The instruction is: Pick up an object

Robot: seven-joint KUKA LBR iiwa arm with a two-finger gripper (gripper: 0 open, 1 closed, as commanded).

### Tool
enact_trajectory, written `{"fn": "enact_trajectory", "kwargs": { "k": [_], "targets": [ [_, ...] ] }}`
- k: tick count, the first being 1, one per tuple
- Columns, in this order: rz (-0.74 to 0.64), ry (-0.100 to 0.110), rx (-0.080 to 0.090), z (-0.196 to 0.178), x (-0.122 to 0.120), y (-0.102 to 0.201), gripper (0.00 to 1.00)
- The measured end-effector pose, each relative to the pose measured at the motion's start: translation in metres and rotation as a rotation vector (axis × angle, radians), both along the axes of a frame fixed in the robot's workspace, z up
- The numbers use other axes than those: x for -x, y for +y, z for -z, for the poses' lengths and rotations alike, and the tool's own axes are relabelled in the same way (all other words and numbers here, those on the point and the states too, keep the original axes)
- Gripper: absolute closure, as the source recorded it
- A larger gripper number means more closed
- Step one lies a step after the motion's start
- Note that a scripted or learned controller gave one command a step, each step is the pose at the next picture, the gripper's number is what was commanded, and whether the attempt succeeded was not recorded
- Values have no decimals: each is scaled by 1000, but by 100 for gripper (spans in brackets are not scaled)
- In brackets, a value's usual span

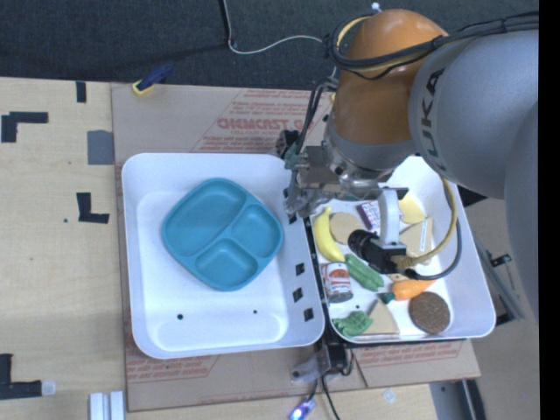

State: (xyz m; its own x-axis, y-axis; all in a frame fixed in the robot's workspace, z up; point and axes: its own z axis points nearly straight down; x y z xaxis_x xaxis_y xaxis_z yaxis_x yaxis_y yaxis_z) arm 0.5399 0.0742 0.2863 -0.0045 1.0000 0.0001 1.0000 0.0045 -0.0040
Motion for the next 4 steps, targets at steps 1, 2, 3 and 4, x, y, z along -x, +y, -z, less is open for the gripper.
{"fn": "enact_trajectory", "kwargs": {
  "k": [1, 2, 3, 4],
  "targets": [
    [1, 0, 1, 0, 0, 0, 0],
    [-1, 2, 0, -9, 0, 0, 100],
    [-1, 2, 1, -9, 0, 0, 0],
    [-1, -19, -5, -157, 47, 19, 0]
  ]
}}
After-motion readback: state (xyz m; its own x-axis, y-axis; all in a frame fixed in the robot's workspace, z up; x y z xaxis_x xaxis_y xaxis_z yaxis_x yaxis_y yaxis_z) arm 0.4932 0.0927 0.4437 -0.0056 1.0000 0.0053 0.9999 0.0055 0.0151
